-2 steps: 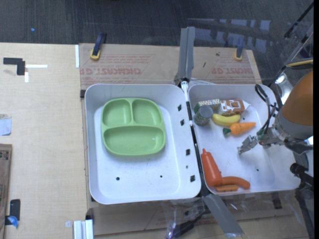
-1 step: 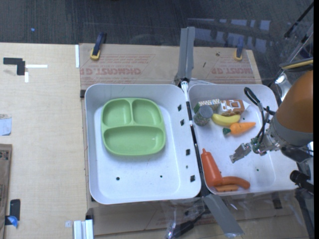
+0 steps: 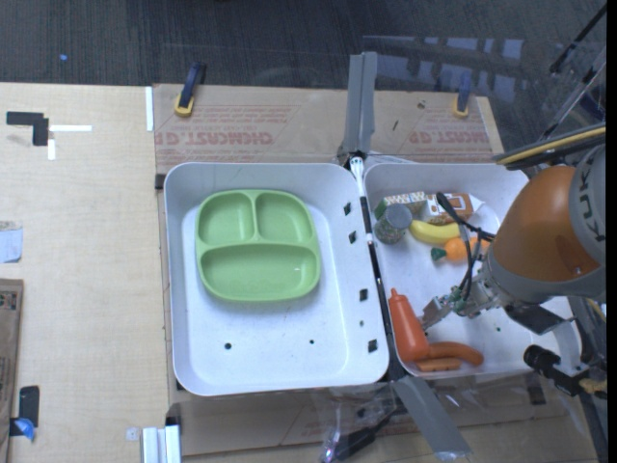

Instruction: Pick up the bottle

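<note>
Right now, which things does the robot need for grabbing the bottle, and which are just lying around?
For the job:
- orange bottle, lying in the right bin
- gripper, just beside it

Just lying around:
- green divided plate in the left bin
- banana
- sausage

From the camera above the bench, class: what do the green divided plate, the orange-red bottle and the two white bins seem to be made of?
Green divided plate: probably plastic, matte; even colour, soft moulded ridges.
Orange-red bottle: probably plastic, slightly glossy; solid colour, opaque, with a faint highlight along its body.
Two white bins: likely smooth plastic or coated metal; rounded corners and thin rims leave it open.
</note>
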`<state>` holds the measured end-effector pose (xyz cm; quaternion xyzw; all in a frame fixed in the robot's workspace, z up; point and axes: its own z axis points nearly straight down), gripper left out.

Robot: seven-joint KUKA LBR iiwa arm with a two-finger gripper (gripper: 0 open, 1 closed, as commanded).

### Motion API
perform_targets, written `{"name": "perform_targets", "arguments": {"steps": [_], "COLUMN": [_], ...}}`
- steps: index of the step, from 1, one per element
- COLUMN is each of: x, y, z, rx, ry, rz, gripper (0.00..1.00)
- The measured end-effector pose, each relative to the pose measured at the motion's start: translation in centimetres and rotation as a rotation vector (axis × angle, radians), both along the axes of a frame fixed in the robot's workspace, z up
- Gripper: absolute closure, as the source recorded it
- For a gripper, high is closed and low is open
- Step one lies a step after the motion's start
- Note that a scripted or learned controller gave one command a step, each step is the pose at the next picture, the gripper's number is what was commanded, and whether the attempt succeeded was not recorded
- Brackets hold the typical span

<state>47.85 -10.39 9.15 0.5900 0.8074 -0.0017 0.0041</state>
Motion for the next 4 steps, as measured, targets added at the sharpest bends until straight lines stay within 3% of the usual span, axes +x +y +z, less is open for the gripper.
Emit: {"name": "perform_targets", "arguments": {"steps": [1, 2, 3, 4], "x": [-0.1, -0.2, 8.9, -0.1], "y": [-6.5, 0.4, -3.7, -4.2], "z": [3.8, -0.2, 14.1, 13.4], "rx": [0.007, 0.004, 0.006, 0.006], "ry": [0.006, 0.005, 0.006, 0.008], "rz": [-0.205, -0.37, -0.286, -0.642], "gripper": [0.0, 0.0, 0.0, 0.0]}}
